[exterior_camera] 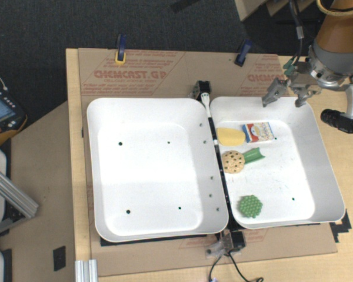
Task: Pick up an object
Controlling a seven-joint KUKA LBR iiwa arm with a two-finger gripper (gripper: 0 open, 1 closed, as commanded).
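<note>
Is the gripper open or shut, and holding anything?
Open. The gripper hangs over the right bin's far edge, its fingers spread apart with nothing between them.

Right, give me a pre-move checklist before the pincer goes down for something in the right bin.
1. Pincer open with nothing between its fingers: ok.
2. Pincer above a target: not ok, it sits over the right bin's far rim.
3. Targets in reach: ok, yellow piece, small carton, cookie, green stick, green ball.
4. Easy single pick: ok, green ball lies apart.
5. Cookie separate from green stick: cannot tell.
</note>
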